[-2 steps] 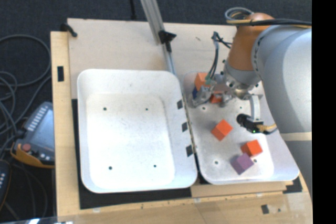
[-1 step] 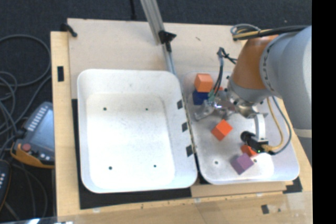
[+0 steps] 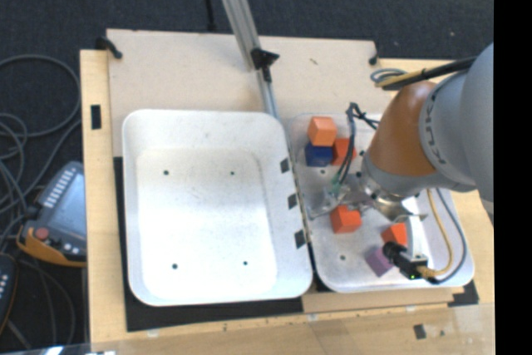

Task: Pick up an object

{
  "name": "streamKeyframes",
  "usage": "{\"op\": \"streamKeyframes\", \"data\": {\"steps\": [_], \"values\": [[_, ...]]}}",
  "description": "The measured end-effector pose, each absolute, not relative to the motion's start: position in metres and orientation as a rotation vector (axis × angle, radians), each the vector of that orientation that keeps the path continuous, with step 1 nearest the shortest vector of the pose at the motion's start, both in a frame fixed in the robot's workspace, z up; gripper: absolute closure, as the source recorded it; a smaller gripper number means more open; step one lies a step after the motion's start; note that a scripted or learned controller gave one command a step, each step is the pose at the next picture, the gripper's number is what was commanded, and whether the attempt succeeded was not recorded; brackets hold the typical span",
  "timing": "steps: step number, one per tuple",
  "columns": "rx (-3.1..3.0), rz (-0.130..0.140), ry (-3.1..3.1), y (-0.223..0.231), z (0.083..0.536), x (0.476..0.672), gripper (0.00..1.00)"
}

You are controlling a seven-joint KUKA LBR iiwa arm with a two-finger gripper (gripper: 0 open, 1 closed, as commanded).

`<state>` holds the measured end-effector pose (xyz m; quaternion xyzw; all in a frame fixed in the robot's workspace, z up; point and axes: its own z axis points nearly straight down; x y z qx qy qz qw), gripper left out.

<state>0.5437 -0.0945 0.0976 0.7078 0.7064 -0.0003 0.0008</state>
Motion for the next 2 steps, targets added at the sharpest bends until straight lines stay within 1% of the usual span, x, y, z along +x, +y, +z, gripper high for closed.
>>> {"op": "streamKeyframes", "data": {"steps": [1, 2], "values": [[2.219, 0.003, 2.214, -0.088, 0.098, 0.514, 0.00], [2.224, 0.007, 2.206, -0.089, 0.109, 0.515, 1.00]]}}
